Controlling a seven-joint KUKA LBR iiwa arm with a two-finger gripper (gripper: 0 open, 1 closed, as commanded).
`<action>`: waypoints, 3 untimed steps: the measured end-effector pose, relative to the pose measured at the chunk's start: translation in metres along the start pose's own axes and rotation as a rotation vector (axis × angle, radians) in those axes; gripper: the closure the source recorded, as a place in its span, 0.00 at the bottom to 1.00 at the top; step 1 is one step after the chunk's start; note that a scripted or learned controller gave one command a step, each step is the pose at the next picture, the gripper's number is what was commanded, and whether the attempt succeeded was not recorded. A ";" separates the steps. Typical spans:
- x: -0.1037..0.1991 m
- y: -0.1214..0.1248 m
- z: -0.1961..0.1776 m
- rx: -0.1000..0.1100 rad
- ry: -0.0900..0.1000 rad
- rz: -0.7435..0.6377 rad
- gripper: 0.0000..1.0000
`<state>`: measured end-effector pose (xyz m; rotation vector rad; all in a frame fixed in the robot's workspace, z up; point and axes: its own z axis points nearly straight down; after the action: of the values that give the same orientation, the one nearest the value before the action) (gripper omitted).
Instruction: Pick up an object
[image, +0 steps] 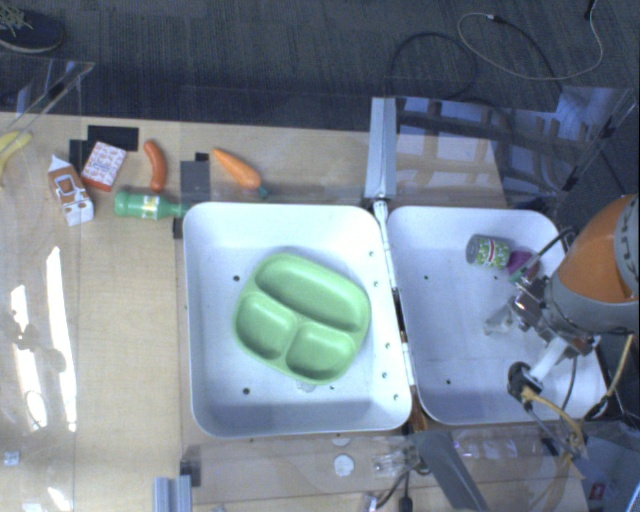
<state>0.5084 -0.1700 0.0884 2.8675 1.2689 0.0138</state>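
One small can (489, 250) lay in the right bin (450, 350); likely light, rigid, best gripped across its sides. Gripper (515, 312) state unclear.

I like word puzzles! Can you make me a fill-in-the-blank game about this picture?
1. The divided plate in the left bin is colored ____.
2. The plate has ____ compartments.
3. The can lies in the ____ bin.
4. The toy carrot lies on the bench, ____ the bins.

Missing words: green; three; right; outside
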 end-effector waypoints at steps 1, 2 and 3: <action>0.108 0.087 0.004 0.004 -0.004 0.173 0.00; 0.002 0.037 0.001 0.003 -0.001 0.019 0.00; 0.076 0.106 0.004 0.042 -0.028 0.336 0.00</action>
<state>0.6379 -0.1845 0.0862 3.0660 0.7782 -0.0521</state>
